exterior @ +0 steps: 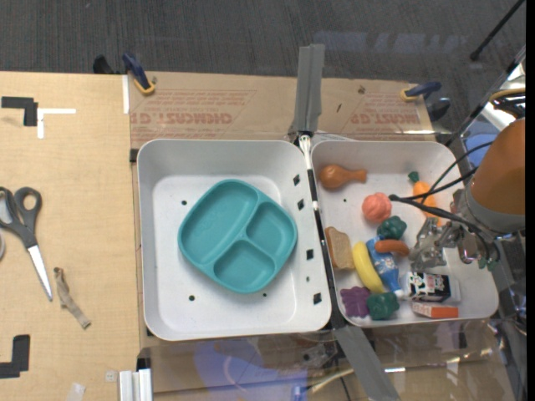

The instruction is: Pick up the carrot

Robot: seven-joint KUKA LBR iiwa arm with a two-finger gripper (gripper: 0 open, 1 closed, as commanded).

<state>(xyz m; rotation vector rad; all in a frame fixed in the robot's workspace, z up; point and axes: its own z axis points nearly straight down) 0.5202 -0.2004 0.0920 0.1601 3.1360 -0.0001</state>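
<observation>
The carrot [422, 191], orange with a green top, lies near the right wall of the right bin [380, 155], partly crossed by black cables from the arm. My gripper [431, 246] hangs low over the same bin, just in front of the carrot and above a small black-and-white carton [430, 286]. Nothing can be seen held in it. The orange wrist band [506, 174] sits to the right of the carrot.
The right bin also holds a drumstick [343, 175], a pink ball [376, 206], broccoli [391, 227], a banana [365, 266], bread [338, 247], purple grapes [354, 301] and more toy food. A teal divided plate [238, 235] lies in the left bin. Scissors [25, 224] rest on the bench.
</observation>
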